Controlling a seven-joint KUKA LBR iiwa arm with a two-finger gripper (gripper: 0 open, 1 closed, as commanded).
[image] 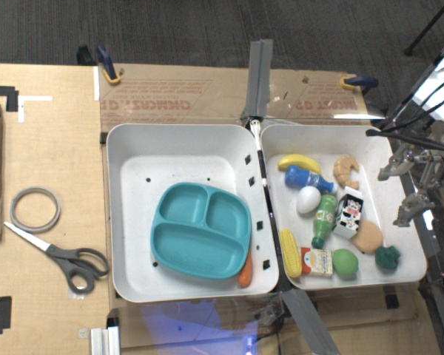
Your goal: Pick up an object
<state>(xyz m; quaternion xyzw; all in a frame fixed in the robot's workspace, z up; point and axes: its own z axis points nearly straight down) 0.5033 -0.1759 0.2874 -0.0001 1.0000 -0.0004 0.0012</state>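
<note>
**binwatcher:** What's the target?

**me:** Green ball, front of the right bin. Looks light, smooth, rolly, so I'd pinch across the middle. My gripper hovers at the right rim; can't tell its state.

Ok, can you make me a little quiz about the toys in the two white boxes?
1. True or false: the teal plate lies in the left bin.
2. What sits nearest the banana? A) blue bottle B) scissors C) tape roll
3. Fill in: the orange carrot peeks out beside the teal ____.

Key: 1 true; 2 A; 3 plate.
</note>
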